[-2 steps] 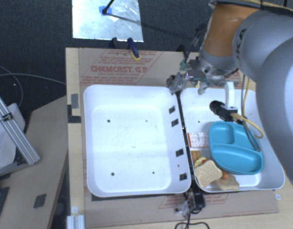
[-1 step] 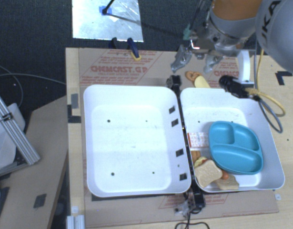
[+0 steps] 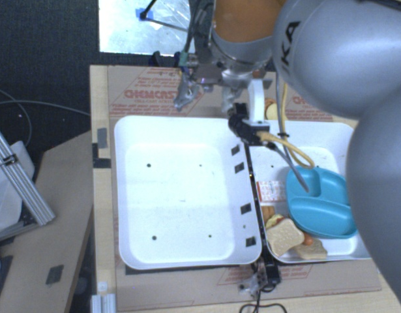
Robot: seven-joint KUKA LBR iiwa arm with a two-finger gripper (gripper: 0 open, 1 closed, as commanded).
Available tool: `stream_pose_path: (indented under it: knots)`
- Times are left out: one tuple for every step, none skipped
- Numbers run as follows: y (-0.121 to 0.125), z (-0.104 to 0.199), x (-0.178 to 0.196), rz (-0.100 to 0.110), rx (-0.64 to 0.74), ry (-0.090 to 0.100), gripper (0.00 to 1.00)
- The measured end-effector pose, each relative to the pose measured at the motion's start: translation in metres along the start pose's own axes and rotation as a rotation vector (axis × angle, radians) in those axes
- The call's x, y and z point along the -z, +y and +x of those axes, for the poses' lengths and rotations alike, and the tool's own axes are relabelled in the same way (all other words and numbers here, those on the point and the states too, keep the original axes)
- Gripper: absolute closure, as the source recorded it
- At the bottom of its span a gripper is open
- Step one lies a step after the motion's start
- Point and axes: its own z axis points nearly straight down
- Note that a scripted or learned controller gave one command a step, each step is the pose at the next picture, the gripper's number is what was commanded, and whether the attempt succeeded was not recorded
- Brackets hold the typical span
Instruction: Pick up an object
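The objects to choose from lie in the right bin (image 3: 330, 135), crowded at its near end. The biggest is a blue dish-like object (image 3: 321, 204), lying tilted on the others. Just beside it, toward the divider, lies a small white card with red print (image 3: 270, 190), and in front of them are a bread-like tan piece (image 3: 285, 235) and a second pale piece (image 3: 312, 250). They overlap each other, probably because they were dropped there loosely, so a clean grasp on one thing may be difficult.

The gripper (image 3: 187, 96) hangs high above the far edge of the left bin (image 3: 174, 194), well apart from all these objects. I see nothing between its fingers, but whether they are apart or together I cannot tell, because the tip is small and blurred. The grey arm (image 3: 343, 51) covers a large part of the right bin. I judge that the picking has not begun.
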Motion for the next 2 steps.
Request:
stream_pose_path:
  knots:
    - [0.025, -0.005, -0.017, -0.002, -0.01, -0.005, 0.0]
    - [-0.027, -0.025, -0.154, 0.017, -0.016, -0.008, 0.0]
